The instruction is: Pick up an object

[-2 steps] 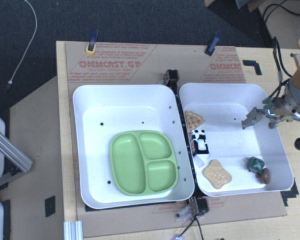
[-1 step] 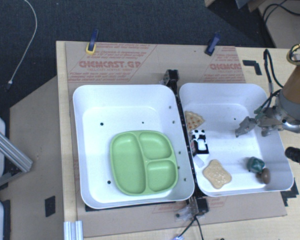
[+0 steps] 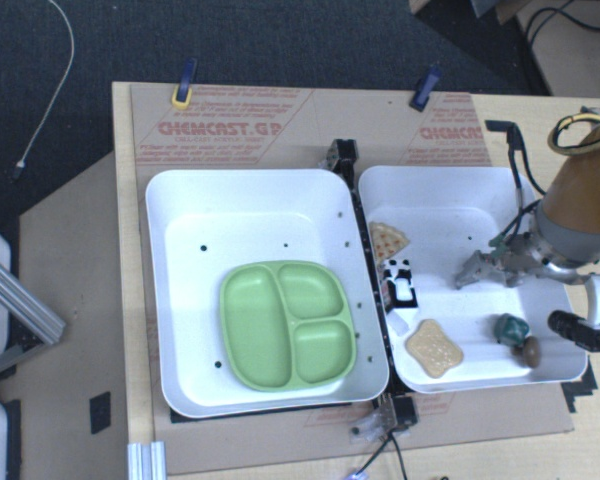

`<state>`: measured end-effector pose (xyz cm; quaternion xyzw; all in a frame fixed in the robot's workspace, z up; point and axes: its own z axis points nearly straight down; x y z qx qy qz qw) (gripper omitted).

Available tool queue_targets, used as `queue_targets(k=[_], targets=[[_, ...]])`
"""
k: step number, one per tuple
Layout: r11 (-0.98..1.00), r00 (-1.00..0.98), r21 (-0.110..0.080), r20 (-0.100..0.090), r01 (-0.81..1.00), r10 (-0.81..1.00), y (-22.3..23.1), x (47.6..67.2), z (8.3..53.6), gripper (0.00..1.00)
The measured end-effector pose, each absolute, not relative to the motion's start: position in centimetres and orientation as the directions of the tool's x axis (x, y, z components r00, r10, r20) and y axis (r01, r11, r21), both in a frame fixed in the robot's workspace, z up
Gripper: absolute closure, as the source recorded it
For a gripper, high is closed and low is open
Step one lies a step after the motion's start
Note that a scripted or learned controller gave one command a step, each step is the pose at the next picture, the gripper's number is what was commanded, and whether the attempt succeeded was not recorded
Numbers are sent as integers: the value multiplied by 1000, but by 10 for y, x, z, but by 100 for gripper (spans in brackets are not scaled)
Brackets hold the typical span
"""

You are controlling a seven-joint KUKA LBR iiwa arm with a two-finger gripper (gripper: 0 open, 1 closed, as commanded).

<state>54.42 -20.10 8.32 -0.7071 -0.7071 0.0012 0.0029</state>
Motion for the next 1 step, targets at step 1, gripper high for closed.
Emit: queue_targets(k=[1], targets=[[-1, 1, 1, -1, 1000, 1000, -202, 546, 97, 100]])
